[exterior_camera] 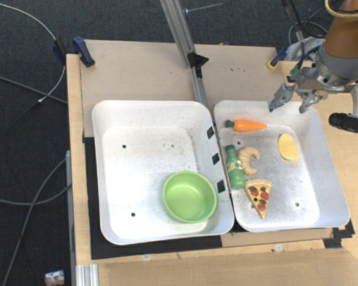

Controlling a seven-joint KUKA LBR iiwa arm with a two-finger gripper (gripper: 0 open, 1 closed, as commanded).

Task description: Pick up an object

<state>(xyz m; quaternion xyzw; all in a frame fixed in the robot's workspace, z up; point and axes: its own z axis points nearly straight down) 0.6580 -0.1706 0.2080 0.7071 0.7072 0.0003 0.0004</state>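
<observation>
Green bowl [190, 196] in left bin [144, 119]; carrot [249, 125], probably croissant [249, 156], right; end effector [293, 100] spread, empty.

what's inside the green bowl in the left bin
Nothing visible inside the green bowl; its green interior shows bare. The bin floor beneath it is covered.

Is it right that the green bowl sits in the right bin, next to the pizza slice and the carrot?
Not quite. The camera view shows the green bowl in the left bin. The pizza slice and carrot do lie in the right bin.
</observation>
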